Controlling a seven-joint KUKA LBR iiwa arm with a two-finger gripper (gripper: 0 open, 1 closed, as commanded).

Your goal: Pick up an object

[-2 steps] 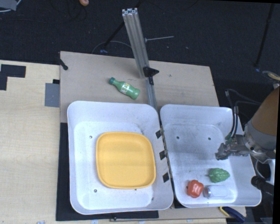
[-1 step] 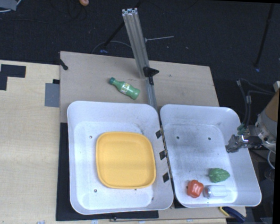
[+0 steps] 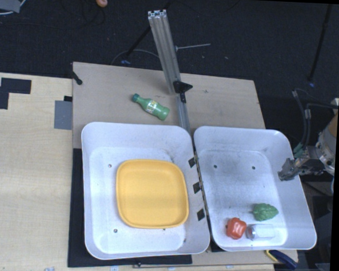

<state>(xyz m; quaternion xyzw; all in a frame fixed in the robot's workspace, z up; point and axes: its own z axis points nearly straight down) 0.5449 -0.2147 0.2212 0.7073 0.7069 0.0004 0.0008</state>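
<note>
You had the claw (image 3: 287, 171) at the right rim of the right shallow white plastic bin (image 3: 238, 143), dark and small; whether it was spread or closed you could not tell, and nothing showed in it. Your 3 candidates lay near that bin's front edge: a bumpy green toy (image 3: 265, 212), a red pepper-shaped toy (image 3: 236, 228) and a clear little bottle (image 3: 261, 231) just beside it. The left bin (image 3: 100, 151) carried a square yellow plastic plate (image 3: 152, 193). A green bottle (image 3: 150, 106) lay on the desk (image 3: 229, 101) behind.

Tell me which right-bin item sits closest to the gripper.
The green leafy toy, nearest the gripper. The red pepper and clear bottle lie further toward the bin's front edge.
</note>
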